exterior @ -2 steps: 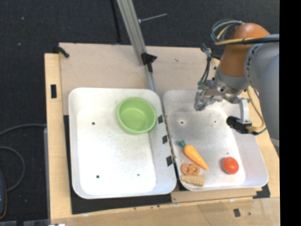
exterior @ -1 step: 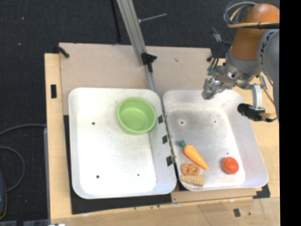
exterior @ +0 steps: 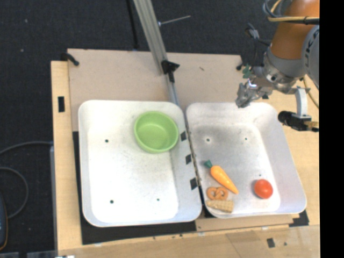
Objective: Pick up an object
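Left bin (exterior: 97, 144): a green bowl (exterior: 156, 131) at its 1 o'clock corner, probably light, rigid plastic. Right bin (exterior: 279, 144): a toy carrot (exterior: 223, 178) at 6 o'clock, likely light, stiff and smooth; long axis from 10 o'clock (green top) to 4 o'clock (tip); best pinched across mid-body. Below it, a pretzel (exterior: 216, 193) and cracker (exterior: 222, 205); a tomato (exterior: 263, 188) at 4 o'clock. The gripper (exterior: 244, 99) hangs over the far rim; its opening cannot be judged.

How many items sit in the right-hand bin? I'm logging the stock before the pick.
3, all near its front edge: a carrot, a pretzel-and-cracker piece in the front-left corner, and a red tomato to the right. None seem hidden.
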You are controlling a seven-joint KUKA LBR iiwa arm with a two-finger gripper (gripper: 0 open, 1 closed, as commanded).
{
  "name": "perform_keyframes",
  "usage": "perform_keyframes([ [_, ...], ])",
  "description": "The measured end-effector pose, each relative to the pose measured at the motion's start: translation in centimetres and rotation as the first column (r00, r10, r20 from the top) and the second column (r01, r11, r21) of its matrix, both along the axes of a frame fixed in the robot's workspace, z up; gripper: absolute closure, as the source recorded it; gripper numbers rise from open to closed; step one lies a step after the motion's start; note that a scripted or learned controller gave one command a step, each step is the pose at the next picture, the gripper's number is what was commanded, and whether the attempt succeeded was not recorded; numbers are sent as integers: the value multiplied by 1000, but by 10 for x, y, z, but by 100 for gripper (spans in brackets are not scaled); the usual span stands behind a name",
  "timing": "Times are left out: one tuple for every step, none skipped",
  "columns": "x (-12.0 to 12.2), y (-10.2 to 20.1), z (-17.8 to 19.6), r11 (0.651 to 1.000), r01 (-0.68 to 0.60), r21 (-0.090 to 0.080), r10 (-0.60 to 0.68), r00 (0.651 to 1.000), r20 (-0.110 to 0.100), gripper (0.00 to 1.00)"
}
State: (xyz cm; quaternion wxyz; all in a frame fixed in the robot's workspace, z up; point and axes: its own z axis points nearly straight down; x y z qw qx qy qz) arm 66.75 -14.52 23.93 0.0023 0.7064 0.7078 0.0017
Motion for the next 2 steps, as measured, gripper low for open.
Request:
perform_keyframes([
  [-15,51,-9,1000,-3,1,3,1000,-6,100],
  [-22,110,1,1000,-6,3,6,1000,-5,100],
])
